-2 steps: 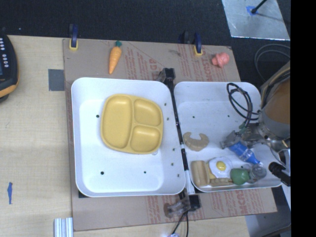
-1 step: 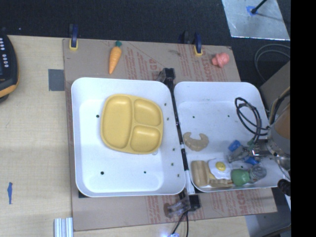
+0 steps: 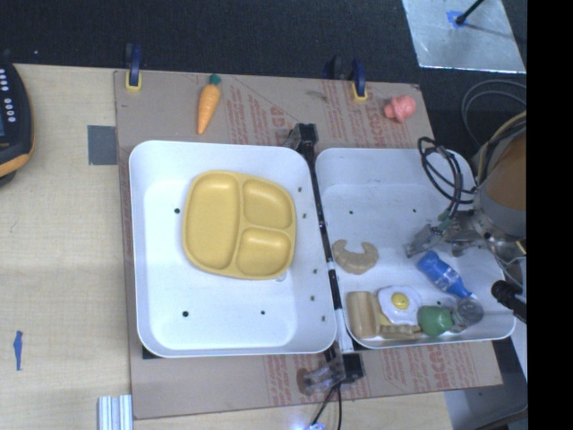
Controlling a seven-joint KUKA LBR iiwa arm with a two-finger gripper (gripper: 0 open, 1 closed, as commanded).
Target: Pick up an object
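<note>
Left bin (image 3: 157,330) holds a yellow tray (image 3: 240,223) with three compartments, lying flat near the bin's middle; nothing sits in the compartments. Above the bins, on the mat, a carrot (image 3: 208,106) lies at left and a pink toy (image 3: 400,107) at right, both outside the bins and well apart from the arm. Right bin (image 3: 376,168) holds the candidates: a tan crescent (image 3: 355,256) near its left wall, then along the near wall a bread slice (image 3: 363,312), a fried egg (image 3: 398,301) overlapping it, a green piece (image 3: 434,320) touching the egg, and a blue bottle (image 3: 443,274) lying tilted just above them. Gripper (image 3: 439,238) sits low over the right bin's right side, just above the bottle's upper end, fingers splayed apart, nothing between them. Arm enters from the right edge, wrist bent down and inward, cables looping above it. Risks, as I judge them: the bottle is round and lying at a slant, so closing across it may roll or squirt it out; the egg, bread and green piece crowd together against the near wall, so a descent there may catch two items or jam a finger on the wall; the egg is thin and flat, so fingers may slide over it. The crescent stands alone and looks the cleanest pick.
</note>
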